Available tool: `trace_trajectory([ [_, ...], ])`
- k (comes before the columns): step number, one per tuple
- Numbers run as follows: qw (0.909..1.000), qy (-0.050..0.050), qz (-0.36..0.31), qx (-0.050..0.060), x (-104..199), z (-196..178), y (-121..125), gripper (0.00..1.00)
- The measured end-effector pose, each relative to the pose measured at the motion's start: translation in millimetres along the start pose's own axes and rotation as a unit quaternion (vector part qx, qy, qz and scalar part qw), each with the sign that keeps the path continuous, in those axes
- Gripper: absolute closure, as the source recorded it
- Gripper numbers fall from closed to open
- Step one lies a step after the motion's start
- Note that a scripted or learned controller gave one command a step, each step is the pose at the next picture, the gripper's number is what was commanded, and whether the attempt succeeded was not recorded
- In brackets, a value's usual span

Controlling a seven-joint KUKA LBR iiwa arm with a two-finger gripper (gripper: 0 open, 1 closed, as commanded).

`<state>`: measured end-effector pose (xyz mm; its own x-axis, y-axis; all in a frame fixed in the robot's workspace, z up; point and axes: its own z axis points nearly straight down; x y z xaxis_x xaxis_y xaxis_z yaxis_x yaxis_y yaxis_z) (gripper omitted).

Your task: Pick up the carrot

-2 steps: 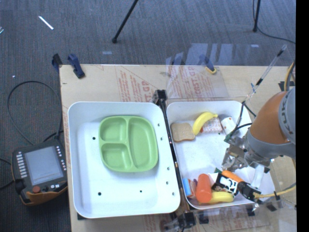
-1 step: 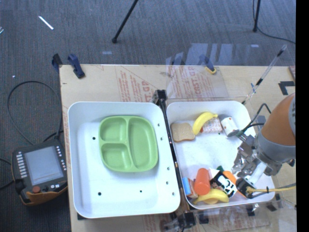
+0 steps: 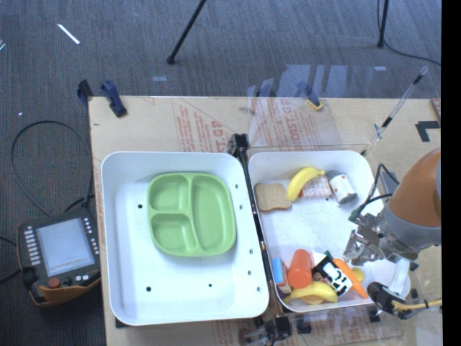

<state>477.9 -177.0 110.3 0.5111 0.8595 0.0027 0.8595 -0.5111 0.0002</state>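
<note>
The carrot (image 3: 355, 284) looks like a slim orange piece lying slantwise in the front right corner of the right bin (image 3: 317, 225). A black and white object (image 3: 333, 272) partly covers it. A stout orange object (image 3: 299, 267) stands just to its left. My gripper (image 3: 358, 248) hangs over the bin's right side, a little above and behind the carrot, with the grey wrist and orange band (image 3: 421, 186) behind it. Nothing is visibly held.
The right bin also holds a bread slice (image 3: 272, 196), a banana (image 3: 304, 179), a small can (image 3: 343, 188) and a second banana (image 3: 315, 292) at the front. A green divided plate (image 3: 191, 213) lies in the left bin (image 3: 122, 265). A teach pendant (image 3: 61, 251) sits left of the bench.
</note>
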Motion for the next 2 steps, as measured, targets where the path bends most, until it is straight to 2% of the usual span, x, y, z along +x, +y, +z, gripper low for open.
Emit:
trace_trajectory([
  [1,0.9980,-0.001,-0.064,0.004,12.4,-16.4,-11.5,1.00],
  [2,0.9980,-0.001,-0.063,0.004,11.9,-16.2,-11.5,0.00],
])
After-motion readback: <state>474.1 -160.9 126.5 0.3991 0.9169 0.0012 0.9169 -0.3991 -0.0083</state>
